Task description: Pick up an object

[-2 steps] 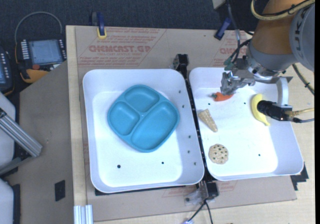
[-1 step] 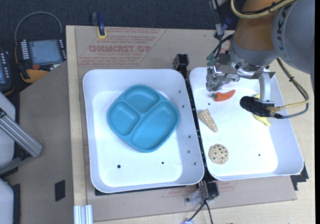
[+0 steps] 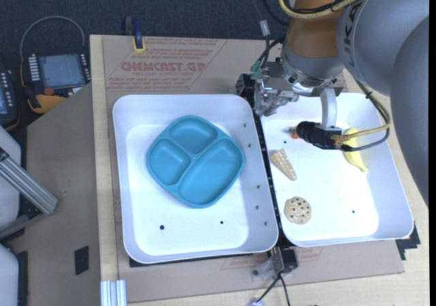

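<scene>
Both wedge (image 3: 283, 163) and cookie (image 3: 298, 209) in right bin (image 3: 354, 226), apart from arm (image 3: 385, 32)

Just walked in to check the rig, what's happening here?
The KUKA arm reaches over the right bin, its gripper near that bin's upper left corner in the view; nothing is visibly held. A cookie and a tan wedge lie in that bin, clear of the gripper, and a blue divided plate lies in the left bin.
</scene>
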Robot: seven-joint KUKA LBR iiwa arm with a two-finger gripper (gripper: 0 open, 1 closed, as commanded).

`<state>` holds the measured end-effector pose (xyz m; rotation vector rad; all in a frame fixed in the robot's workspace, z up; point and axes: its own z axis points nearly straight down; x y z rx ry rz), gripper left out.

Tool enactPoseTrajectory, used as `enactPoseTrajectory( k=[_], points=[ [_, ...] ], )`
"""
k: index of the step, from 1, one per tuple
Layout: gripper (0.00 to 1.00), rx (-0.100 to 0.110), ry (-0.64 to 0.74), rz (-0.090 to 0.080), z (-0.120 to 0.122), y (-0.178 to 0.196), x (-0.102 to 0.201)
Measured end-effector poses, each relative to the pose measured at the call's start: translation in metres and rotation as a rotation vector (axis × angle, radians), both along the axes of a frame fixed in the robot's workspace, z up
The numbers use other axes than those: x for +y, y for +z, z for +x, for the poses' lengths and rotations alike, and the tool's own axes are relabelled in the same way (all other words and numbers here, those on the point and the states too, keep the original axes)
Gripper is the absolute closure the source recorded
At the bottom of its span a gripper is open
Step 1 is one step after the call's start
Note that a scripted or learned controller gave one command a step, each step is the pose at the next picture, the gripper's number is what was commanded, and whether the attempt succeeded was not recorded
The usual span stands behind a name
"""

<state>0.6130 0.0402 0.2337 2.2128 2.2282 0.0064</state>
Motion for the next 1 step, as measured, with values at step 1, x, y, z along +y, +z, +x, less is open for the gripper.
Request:
enactPoseTrajectory(
  k=[1],
  points=[
    [1.00,0.000,-0.001,0.000,0.0208,0.0001,0.0514]
  ],
)
